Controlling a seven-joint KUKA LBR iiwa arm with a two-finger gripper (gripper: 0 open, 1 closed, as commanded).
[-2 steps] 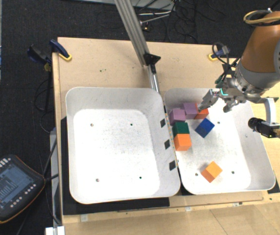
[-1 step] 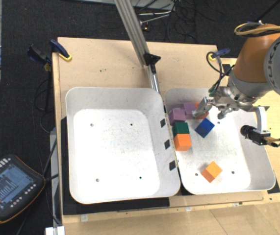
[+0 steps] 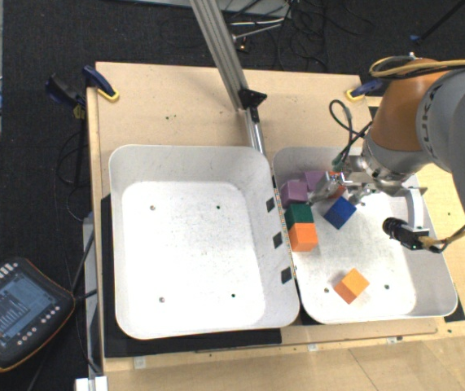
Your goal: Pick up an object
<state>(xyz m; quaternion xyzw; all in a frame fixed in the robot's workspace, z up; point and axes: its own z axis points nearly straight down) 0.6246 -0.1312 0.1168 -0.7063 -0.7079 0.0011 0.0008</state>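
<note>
grey arm [image 3: 452, 112] w/ a glossy orange band comes in from the right, wrist bent down over the far part of the right bin [image 3: 427, 287]. gripper [image 3: 335, 187] sits low by the cluster of blocks at that bin's back-left. can't tell if it's released or clenched on anything; the tip is a tangle of metal, wires and a bit of red, too small to read.

blocks, all matte cube-ish shapes:
- blue block [image 3: 339, 213], tilted on a corner, just beside the gripper tip, maybe touching, can't say for sure.
- two purple blocks, one [image 3: 296, 190] near the bin's left wall, the other [image 3: 314, 177] just behind it, closer to the gripper.
- green block [image 3: 300, 213] right in front of the purple one, w/ an orange block [image 3: 303, 236] touching its near side, both along the left wall.
- smaller orange block [image 3: 351, 286] alone, well apart, toward the near edge, turned diamond-wise.

both bins are shallow white plastic, rounded corners, speckled floors. left bin [image 3: 187, 243] has a few small dark dots on its floor. bench [image 3: 175, 104] is pale chipboard, blue-and-yellow clamps at the back corners. aluminium rail [image 3: 216, 39] slants down to the seam betw. the bins. teach pendant [image 3: 12, 308] w/ lit screen lies on the floor at left.
</note>
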